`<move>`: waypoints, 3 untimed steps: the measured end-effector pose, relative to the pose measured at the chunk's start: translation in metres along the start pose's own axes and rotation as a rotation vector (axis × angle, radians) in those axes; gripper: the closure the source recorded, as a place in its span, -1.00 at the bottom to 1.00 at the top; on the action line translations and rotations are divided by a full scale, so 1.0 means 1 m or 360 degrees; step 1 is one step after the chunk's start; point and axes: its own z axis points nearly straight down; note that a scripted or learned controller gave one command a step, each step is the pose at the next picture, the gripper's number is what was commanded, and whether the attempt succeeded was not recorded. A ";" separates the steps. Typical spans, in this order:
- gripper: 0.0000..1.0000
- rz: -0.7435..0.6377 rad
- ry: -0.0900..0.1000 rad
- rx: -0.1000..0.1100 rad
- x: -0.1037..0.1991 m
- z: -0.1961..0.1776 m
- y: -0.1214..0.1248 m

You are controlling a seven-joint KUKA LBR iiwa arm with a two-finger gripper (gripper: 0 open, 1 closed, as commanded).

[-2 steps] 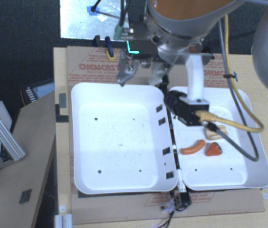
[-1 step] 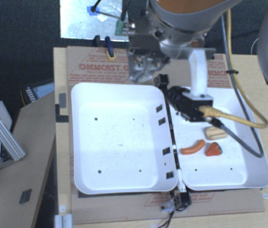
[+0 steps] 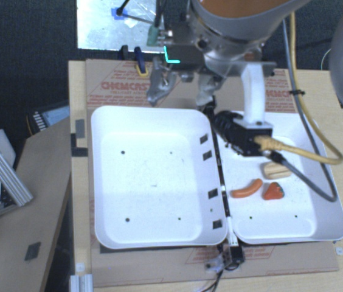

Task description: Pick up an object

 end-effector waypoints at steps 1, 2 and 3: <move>1.00 -0.0009 0.0003 -0.0004 0.000 -0.011 0.000; 1.00 -0.0019 0.0005 -0.0005 0.001 -0.022 0.001; 1.00 -0.0029 0.0007 -0.0007 0.001 -0.033 0.001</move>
